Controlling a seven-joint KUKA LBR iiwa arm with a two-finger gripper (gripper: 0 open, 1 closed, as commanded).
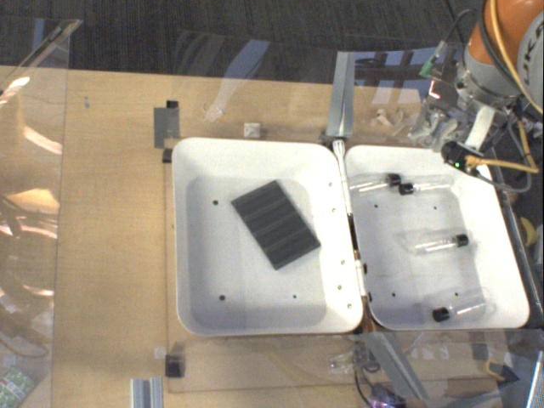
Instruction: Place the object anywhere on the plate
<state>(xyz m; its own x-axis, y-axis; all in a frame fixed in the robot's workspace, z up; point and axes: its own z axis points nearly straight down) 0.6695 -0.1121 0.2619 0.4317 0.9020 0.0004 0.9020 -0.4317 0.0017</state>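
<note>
Plate (275, 224) (dark, ridged); gripper (446, 130) indistinct

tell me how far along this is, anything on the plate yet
Nothing looks done: the dark ribbed plate in the left bin carries nothing. The clear black-capped tubes lie in the right bin. The gripper is over that bin's far corner. Picking and placing remain.

Arm (510, 24) cut off at upper right
</note>
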